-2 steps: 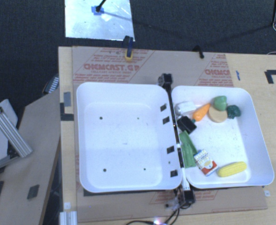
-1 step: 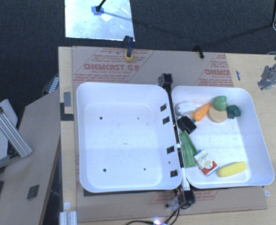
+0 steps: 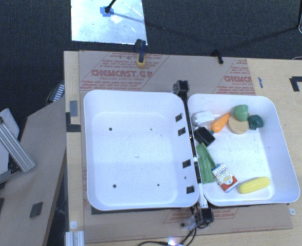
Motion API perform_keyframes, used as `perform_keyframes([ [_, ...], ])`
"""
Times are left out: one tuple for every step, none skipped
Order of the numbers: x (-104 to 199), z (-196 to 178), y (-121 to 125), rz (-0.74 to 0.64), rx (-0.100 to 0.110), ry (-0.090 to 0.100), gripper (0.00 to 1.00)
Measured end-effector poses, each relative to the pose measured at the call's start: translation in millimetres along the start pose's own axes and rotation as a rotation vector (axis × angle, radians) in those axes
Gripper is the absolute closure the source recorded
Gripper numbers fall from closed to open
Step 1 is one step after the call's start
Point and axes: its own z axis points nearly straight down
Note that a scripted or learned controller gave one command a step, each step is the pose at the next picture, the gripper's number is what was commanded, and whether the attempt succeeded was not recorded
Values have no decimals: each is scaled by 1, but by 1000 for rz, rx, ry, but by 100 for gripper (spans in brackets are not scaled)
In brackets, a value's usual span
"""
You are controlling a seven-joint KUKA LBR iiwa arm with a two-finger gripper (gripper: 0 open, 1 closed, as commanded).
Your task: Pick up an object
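So I'm looking down at the counter point(image 3: 274, 70): everything's sitting in the right bin point(image 3: 286, 163). Nearest is the yellow corn point(image 3: 254, 184), lying beside a small carton point(image 3: 224, 177) and a green pouch point(image 3: 205, 163). Farther back, an orange carrot point(image 3: 220, 122), tan disc point(image 3: 238, 126) and green veg point(image 3: 241, 111) are crowding together.
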Motion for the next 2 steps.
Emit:
perform_keyframes([
  [40,167,-39,0,35,13,100],
  [25,5,-41,-1,2,1,100],
])
